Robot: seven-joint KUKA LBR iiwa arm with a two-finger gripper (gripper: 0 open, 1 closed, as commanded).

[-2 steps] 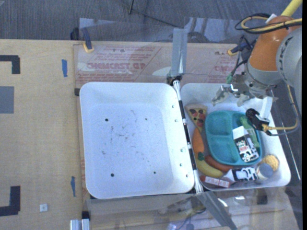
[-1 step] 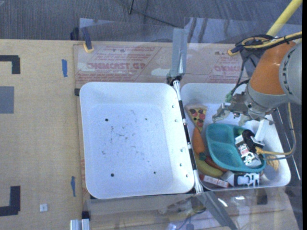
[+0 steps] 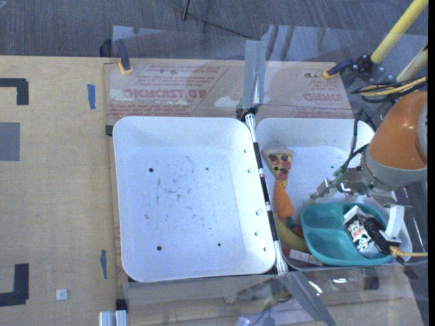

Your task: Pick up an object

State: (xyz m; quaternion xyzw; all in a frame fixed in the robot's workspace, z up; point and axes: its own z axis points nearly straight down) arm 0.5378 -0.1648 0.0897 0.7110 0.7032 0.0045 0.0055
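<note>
The right bin (image 3: 312, 151) holds a toy pizza slice (image 3: 279, 163) near its left wall. An orange carrot (image 3: 283, 200) lies just below it, and a yellow banana (image 3: 289, 236) lies under the carrot. A teal dish (image 3: 327, 240) fills the bin's near right corner, tilted against the banana. My gripper (image 3: 327, 189) hangs over the right half of this bin, just above the teal dish's far rim and right of the carrot. Nothing can be seen held in it.
The left bin (image 3: 190, 195) is white with small dark specks. A metal divider (image 3: 261, 182) runs between the two bins. The grey arm with its orange band (image 3: 404, 141) enters from the right. Yellow cables and poles (image 3: 401, 26) stand at the back right.
</note>
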